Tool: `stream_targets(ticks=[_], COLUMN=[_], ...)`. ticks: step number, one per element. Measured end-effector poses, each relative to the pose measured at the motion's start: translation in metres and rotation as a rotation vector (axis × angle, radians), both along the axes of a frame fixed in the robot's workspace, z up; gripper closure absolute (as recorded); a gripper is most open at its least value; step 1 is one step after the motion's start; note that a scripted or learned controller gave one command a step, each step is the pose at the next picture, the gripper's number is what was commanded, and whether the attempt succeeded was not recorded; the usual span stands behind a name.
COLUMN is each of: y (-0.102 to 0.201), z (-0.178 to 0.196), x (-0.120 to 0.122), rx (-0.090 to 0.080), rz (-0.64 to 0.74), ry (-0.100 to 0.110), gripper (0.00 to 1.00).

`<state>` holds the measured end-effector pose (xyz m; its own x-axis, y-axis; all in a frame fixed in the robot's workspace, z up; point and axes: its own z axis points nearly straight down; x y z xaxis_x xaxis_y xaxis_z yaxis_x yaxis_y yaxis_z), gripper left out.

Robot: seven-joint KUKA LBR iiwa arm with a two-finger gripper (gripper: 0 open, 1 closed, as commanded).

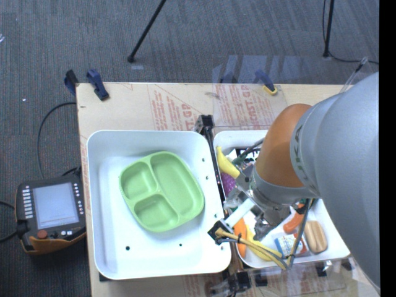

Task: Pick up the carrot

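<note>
Far left, on the carpet floor (247,30): a teach pendant (52,212) w/ a pale grey screen and a row of buttons down each side. No text legible on it.

Upper left corner of the table (142,107): a black clamp (71,79) and a blue clamp (97,84) on the edge. The board carries red printed lettering and triangle marks, upside down from this angle and too blurred to read w/ certainty.

Left bin (99,166), left of centre: holds a light green divided plate (161,190) w/ 3 compartments, lying flat and turned at a slant. Nothing in the compartments.

Right bin (337,243), right of centre, is mostly covered by the arm (334,147), which comes in from the right edge; its orange band sits over the bin's middle. At the bin's left side: a yellow banana (225,163), and just below it a purple piece (229,183), partly hidden.

The tool (261,224) hangs low over the bin's lower middle. Can't tell whether it's wide or narrow, and nothing can be seen held in it.

The carrot (240,232), orange and tapered, lies in the lower left part of the right bin, just left of the tool, near the wall shared w/ the left bin.

Right of the tool: a red-orange stick (296,221) lying at a slant, then a tan bun-shaped piece (315,237). Below them is a small blue and white packet (284,246), its print too small to read.
</note>
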<state>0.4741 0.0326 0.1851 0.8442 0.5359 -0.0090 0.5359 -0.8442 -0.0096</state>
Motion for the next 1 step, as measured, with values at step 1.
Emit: stream_targets(ticks=[1], y=[0.0], z=[0.0], x=[0.0], rx=[0.0], rz=[0.0], ry=[0.0], gripper=[0.0])
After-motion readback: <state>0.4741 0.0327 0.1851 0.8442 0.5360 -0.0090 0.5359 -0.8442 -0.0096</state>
